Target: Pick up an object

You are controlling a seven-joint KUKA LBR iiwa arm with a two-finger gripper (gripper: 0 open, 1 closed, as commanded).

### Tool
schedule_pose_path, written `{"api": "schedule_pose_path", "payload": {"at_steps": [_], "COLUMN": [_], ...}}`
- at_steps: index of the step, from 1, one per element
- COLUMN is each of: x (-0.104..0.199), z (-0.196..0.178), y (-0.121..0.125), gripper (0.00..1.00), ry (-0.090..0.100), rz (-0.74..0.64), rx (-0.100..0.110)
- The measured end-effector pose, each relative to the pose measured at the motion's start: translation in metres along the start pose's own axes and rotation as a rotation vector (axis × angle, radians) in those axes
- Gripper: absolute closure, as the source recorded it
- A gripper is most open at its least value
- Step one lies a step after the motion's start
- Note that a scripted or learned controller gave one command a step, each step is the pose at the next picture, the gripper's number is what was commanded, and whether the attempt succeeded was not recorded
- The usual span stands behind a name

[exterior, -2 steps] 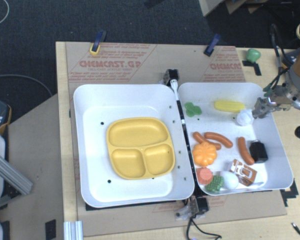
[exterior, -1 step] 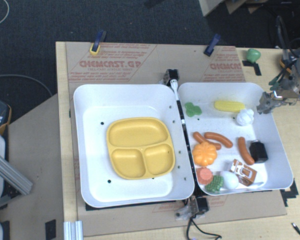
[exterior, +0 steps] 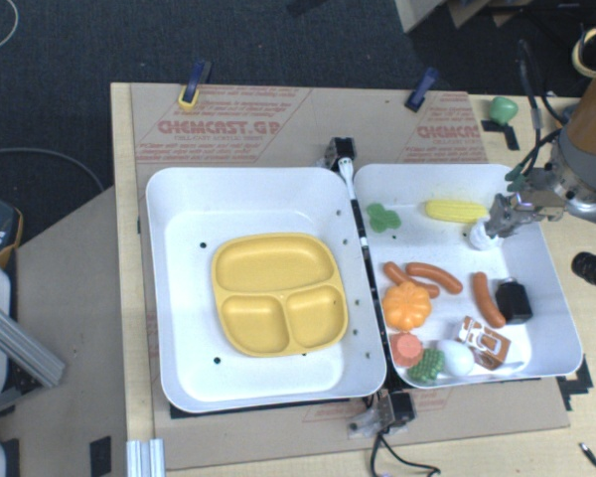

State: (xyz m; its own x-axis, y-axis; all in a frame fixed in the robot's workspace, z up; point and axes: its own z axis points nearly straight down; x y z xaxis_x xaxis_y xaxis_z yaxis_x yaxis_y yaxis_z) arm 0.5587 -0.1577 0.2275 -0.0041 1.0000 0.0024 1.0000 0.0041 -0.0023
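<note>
The hand (exterior: 485, 231) hovers beside the corn cob (exterior: 456, 210) in the right bin (exterior: 561, 296); its grip cannot be told, nothing visibly lifted yet.

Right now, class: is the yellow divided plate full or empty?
Empty: the plate in the left bin shows three bare compartments.

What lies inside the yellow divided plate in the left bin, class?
All three compartments of the yellow plate show bare yellow surface, nothing in them. The plate sits in the left bin; what is under it is covered.
</note>
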Motion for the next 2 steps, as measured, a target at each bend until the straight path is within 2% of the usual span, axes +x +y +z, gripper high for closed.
{"api": "schedule_pose_path", "payload": {"at_steps": [1, 2], "x": [0.056, 0.082], "z": [-0.008, 0.012], "y": [-0.005, -0.014], "gripper": [1.00, 1.00], "ry": [0.000, -0.001], "rz": [-0.002, 0.002], "rx": [-0.001, 0.002]}}
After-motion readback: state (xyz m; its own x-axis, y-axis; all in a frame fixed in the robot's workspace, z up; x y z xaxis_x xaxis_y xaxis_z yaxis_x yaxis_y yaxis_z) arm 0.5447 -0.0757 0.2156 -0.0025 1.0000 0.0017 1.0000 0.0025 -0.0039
